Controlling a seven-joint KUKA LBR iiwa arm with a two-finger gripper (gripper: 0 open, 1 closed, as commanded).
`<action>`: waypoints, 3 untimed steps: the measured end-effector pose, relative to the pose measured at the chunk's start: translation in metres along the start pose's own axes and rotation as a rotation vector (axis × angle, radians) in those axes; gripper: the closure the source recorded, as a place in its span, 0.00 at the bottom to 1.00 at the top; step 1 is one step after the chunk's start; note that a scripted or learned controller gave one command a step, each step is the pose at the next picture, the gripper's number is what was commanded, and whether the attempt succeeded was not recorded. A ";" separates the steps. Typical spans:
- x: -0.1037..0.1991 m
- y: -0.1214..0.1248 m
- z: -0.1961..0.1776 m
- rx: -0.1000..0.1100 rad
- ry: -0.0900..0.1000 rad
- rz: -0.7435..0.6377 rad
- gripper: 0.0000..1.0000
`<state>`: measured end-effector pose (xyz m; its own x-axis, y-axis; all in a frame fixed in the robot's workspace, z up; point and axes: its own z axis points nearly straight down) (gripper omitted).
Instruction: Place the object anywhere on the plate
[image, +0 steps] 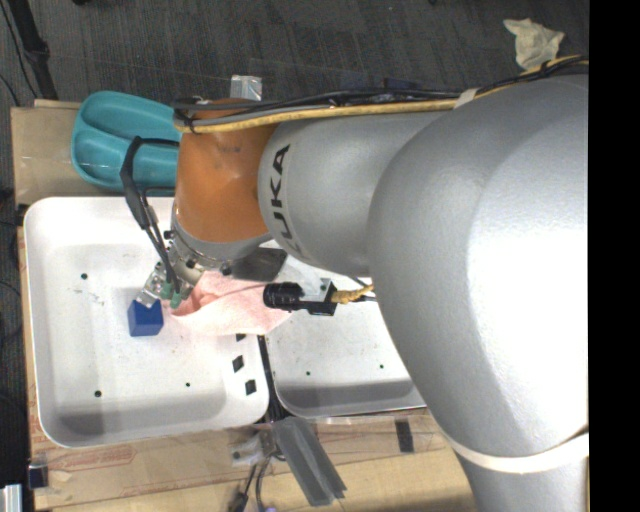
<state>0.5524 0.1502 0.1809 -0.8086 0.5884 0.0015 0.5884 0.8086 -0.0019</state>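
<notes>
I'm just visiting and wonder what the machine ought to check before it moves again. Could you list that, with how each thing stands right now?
1. Object located: ok. A blue block lies in the left bin.
2. Plate located: ok in part. A pink plate shows beside the block, largely covered by the arm.
3. Gripper over the block: ok. It sits just above and beside the block.
4. Block between the jaws: cannot tell, the view is too small there.
5. Block on the plate: not ok. It rests on the bin floor, left of the plate.
</notes>
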 end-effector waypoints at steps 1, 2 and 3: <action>-0.054 -0.018 -0.028 -0.001 -0.002 -0.110 1.00; 0.013 -0.019 -0.055 -0.001 -0.001 0.022 1.00; 0.076 -0.022 0.018 0.001 0.000 0.012 1.00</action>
<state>0.4775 0.1769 0.1633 -0.8012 0.5984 0.0014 0.5983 0.8012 -0.0028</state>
